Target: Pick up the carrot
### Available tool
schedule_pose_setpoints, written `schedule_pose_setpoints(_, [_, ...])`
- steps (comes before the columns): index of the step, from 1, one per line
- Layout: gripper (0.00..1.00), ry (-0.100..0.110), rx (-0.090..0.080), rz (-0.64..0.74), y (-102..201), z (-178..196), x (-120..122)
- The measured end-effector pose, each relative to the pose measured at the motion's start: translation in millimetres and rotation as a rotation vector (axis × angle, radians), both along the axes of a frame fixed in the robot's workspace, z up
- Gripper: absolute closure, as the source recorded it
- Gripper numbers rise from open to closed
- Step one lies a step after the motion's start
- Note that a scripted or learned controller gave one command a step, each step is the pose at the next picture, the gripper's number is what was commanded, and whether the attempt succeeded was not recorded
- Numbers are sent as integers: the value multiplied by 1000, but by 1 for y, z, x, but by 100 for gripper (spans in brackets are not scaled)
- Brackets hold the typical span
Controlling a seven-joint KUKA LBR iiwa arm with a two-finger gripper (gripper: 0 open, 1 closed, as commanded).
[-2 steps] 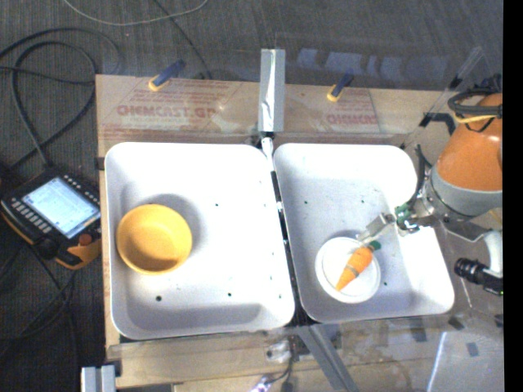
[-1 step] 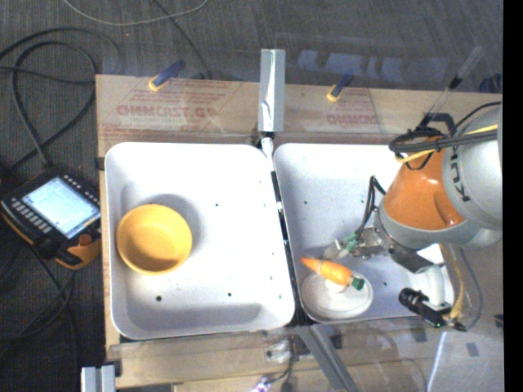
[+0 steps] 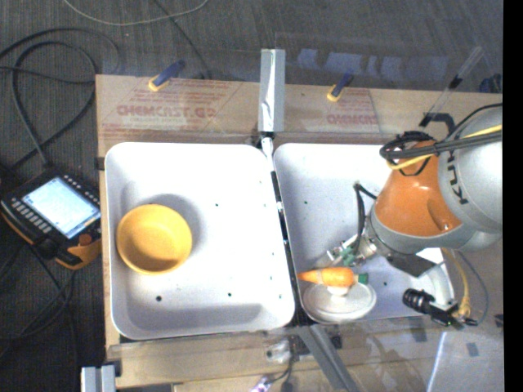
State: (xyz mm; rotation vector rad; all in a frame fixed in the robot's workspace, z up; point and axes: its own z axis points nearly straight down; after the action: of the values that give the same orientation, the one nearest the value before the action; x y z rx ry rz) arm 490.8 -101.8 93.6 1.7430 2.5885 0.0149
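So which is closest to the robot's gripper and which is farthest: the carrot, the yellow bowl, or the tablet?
Measured from the gripper in the camera view:
1. Carrot: right beside it, in the right bin, lying on a white plate.
2. Yellow bowl: over in the left bin.
3. Tablet: farthest, on the floor past the left bin.

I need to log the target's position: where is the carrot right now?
The carrot lies on a small white plate at the right bin's front edge, just below the gripper.

Brown bench (image 3: 204,109), two white bins side by side, left bin (image 3: 237,178), right bin (image 3: 315,178), touching
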Motion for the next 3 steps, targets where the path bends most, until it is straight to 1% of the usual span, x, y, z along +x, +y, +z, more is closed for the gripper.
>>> schedule_pose_setpoints(1, [0, 4, 10, -332, -14, -3, -1])
schedule_pose_setpoints(2, [0, 0, 6, -444, -5, -3, -1])
schedule_pose_setpoints(3, [100, 2, 9, -444, -5, 7, -1])
